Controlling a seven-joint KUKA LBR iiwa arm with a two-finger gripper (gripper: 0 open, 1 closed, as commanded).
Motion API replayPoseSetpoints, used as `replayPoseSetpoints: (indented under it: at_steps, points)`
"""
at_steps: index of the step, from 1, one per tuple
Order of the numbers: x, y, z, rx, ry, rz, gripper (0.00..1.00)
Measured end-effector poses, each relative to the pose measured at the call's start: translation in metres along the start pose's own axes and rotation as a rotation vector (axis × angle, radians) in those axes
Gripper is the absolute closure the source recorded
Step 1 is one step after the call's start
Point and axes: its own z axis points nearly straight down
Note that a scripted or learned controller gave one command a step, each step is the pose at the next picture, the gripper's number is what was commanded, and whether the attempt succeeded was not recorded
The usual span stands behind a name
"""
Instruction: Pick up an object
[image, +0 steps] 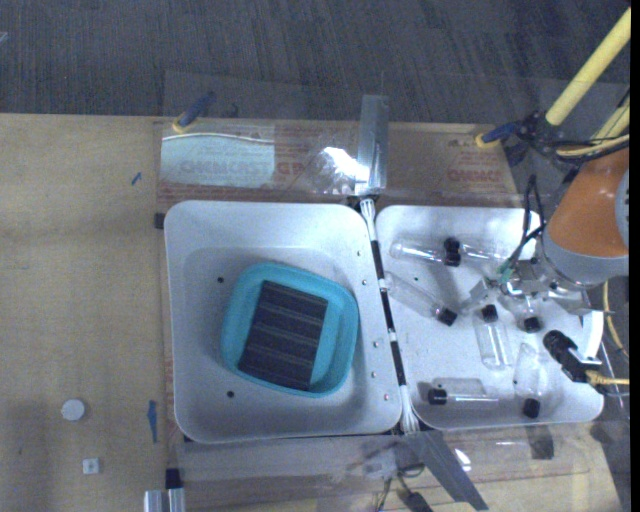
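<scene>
Several clear vials with black caps lie scattered in the right bin (420, 350). One vial (422, 252) lies near the back wall, another vial (462, 396) near the front, and a third vial (492, 342) stands on end in the middle. My gripper (512, 286) hangs low over the bin's right half, below the orange band (592, 215) of the arm. It is among the vials by the right side, and its tip is hidden in the clutter of metal and glass.
The left bin (200, 330) holds a light blue dish (240, 300) with a dark ridged insert (288, 334). A metal divider (385, 300) runs between the bins. Cables and a yellow rod (590, 65) sit at the back right.
</scene>
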Motion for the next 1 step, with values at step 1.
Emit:
replayPoseSetpoints:
  at_steps: [1]
  points:
    - [-0.0107, 0.0058, 0.0006, 0.011, 0.015, 0.006, 0.0]
